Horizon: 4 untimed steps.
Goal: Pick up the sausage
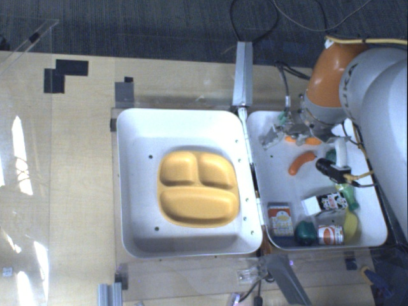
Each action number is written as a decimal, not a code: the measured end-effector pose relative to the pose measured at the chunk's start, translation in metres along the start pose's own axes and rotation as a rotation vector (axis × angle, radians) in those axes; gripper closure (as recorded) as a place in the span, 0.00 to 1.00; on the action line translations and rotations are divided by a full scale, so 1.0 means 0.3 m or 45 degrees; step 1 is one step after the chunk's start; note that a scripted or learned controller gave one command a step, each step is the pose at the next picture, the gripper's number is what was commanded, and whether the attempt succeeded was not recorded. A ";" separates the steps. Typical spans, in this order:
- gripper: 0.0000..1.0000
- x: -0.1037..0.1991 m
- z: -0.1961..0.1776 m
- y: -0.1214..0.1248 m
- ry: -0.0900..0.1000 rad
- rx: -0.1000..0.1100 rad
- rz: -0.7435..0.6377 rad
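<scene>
The sausage [301,162], a short orange-brown link, lies on the floor of the right bin [274,187], in its upper middle part. My gripper [274,136] hangs over the bin's far left corner, up and to the left of the sausage and apart from it. It points left, with the orange-banded wrist [331,75] behind it. A small orange piece [294,139] lies just under the gripper body.
A yellow divided tray [197,188] sits in the left bin [137,190]. Along the right bin's near side lie a red-and-white packet [280,218], a dark green ball [305,232], a can [330,235], a yellow item [350,224] and a white box [325,203].
</scene>
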State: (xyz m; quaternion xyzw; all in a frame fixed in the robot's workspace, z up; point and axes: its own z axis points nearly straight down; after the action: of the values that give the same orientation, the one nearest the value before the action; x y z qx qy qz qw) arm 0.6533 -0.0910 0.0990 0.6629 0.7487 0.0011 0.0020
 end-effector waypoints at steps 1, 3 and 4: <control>1.00 0.005 -0.043 0.009 -0.003 -0.008 -0.009; 0.00 -0.144 0.037 -0.117 -0.001 -0.004 -0.104; 1.00 -0.140 -0.007 -0.107 -0.002 -0.016 -0.107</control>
State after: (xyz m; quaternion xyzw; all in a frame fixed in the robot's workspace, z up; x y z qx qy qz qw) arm 0.6266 -0.1366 0.1010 0.6310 0.7757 0.0052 0.0066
